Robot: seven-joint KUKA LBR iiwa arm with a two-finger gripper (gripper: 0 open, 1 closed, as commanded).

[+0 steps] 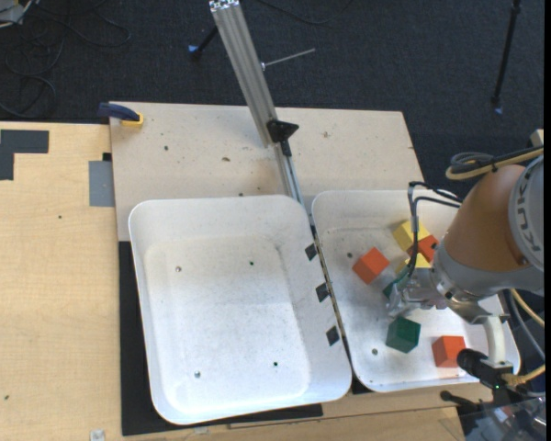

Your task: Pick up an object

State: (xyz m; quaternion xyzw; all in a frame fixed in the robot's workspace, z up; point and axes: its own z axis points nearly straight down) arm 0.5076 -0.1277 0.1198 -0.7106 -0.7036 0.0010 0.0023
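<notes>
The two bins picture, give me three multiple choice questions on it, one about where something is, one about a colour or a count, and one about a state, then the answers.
1. Which bin holds the blocks?
A. The one on the view's left
B. The one on the view's right
C. Both

2. What colour is the block nearest below the pincer?
A. Dark green
B. Purple
C. White

3. Where is the pincer?
A. Over the floor
B. Over the left bin
C. Low over the right bin, among the blocks

Answers:
1. B: every block lies in the right bin.
2. A: the dark green block sits just under the pincer.
3. C: the pincer is down between the orange block and the green one; the left bin lies apart from it.
</notes>
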